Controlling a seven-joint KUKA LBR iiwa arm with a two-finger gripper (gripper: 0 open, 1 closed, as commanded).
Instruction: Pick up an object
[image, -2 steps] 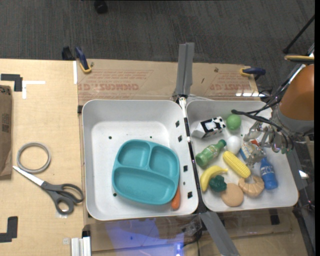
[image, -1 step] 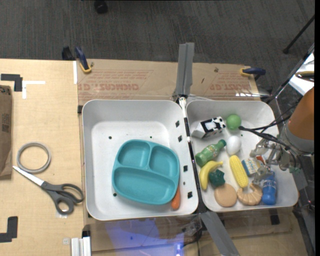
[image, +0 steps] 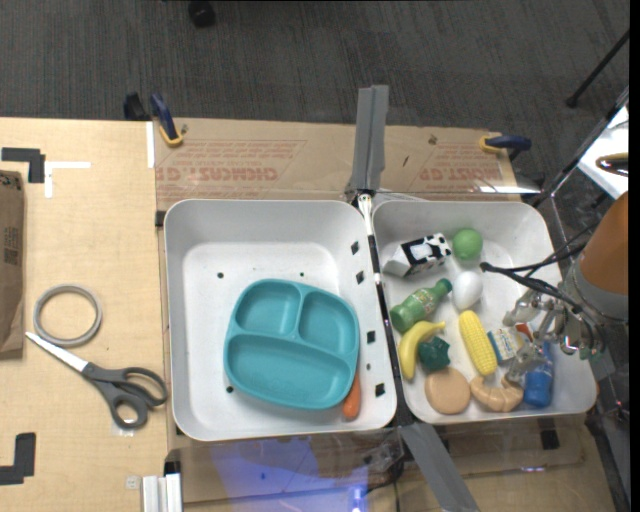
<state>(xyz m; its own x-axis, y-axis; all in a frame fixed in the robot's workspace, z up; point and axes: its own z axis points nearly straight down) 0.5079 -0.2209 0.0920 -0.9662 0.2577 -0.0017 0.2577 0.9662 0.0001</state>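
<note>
The robot's metal two-finger gripper (image: 533, 335) sits low over the right side of the right-hand shallow white bin (image: 520, 215), reaching in from the right edge with dark cables trailing from it. Whether its jaws are released or clenched cannot be told, as the metal parts blur together with the clutter beneath. Just under and beside it lie a small blue container (image: 538, 387) and a tan bread-shaped toy (image: 495, 396); nothing can be seen held between the jaws.

Further left in that bin rest a yellow corn cob toy (image: 477, 341), a round tan biscuit-like piece (image: 448, 391), a yellow banana (image: 411, 343) touching a dark green lump (image: 434, 353), a green plastic bottle (image: 418, 304), a white egg (image: 466, 289), a green ball (image: 467, 243) and a black-and-white cow-patterned box (image: 421, 253).

The left-hand shallow white bin (image: 200, 240) holds a teal divided plastic plate (image: 292, 343), with an orange carrot-like piece (image: 351, 402) against its lower right rim.

On the bench (image: 90, 420) to the left lie grey-handled scissors (image: 105, 378) and a roll of clear tape (image: 68, 314)
</note>
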